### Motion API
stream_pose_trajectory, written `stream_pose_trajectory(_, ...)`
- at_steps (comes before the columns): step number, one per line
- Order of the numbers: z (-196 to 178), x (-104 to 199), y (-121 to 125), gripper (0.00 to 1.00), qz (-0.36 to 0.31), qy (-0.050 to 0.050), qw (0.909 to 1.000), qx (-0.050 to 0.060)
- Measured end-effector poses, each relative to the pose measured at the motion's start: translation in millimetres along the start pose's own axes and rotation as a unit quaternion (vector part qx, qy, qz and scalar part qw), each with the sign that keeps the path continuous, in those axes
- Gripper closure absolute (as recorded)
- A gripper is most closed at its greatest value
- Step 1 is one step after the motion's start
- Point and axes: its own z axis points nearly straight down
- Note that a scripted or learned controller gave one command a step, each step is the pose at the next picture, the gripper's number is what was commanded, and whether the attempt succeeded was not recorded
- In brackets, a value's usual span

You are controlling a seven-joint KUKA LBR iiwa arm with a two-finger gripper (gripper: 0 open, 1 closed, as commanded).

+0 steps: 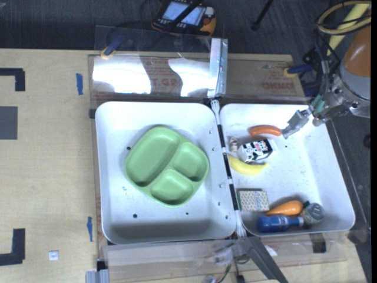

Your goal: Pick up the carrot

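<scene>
**Carrot in right bin, arm at the far side**

Camera view:
- The right bin [336, 175] holds the clutter. The carrot [287, 207], as I read it, is the plump orange tapered piece near the front wall. It lies along and touches a blue bottle [278, 222], with a speckled pad [253, 200] just to its left.
- A second candidate is a red-orange stick [265, 131] at the back of the same bin. It looks more like a sausage; not certain.
- The gripper [293, 124] hangs just beside that stick's right end, well apart from the carrot. Whether it is spread or pressed together cannot be told at this angle. Nothing is seen held.
- Also in the right bin are a black-and-white carton [257, 150] and a banana [247, 168] below it.
- The left bin [112, 128] carries a green divided plate [168, 165].

Doing the step well (judgement):
- Move toward the front wall and come down over the carrot's thick middle.
- Close across its short axis, leaving room on the bottle side so the bottle is not pinched too.
- The front wall is close, so a steep approach suits.

Writing:
- Reddish print on the brown board [259, 78] behind the bins is too blurred by glare to read.
- Carton markings are illegible.
</scene>
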Motion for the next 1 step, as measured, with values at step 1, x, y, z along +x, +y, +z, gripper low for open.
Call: stream_pose_trajectory(1,51.6,71.2,-19.8,0.0,0.018,0.001,0.9998,0.001)
